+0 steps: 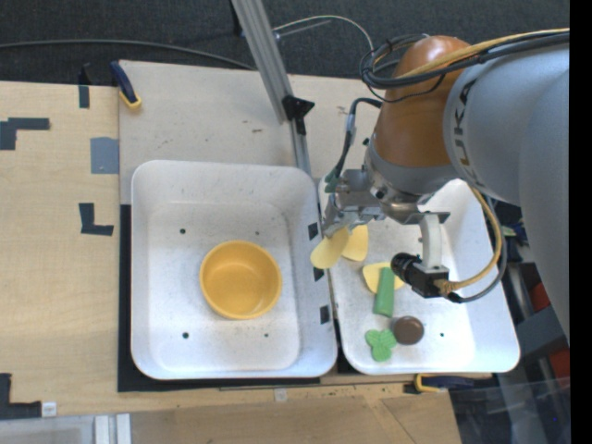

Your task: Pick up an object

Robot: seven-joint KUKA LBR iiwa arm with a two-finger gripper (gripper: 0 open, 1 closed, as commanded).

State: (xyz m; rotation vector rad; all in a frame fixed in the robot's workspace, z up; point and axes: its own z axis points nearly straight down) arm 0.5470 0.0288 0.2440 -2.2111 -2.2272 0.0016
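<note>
My arm (481,109) fills the upper right, grey with the orange band, bent down over the right bin (481,345). The left bin (166,192) holds a yellow bowl (240,278), upright near its middle. My gripper (344,222) hangs at the right bin's left wall, and whether it is released or clenched I cannot tell. Just under it lie two pale yellow pieces (338,248), touching each other. Nearer the front lie a green block (385,291) over another yellow piece (373,276), a brown disc (406,329), and a small green clover shape (379,343).
</note>
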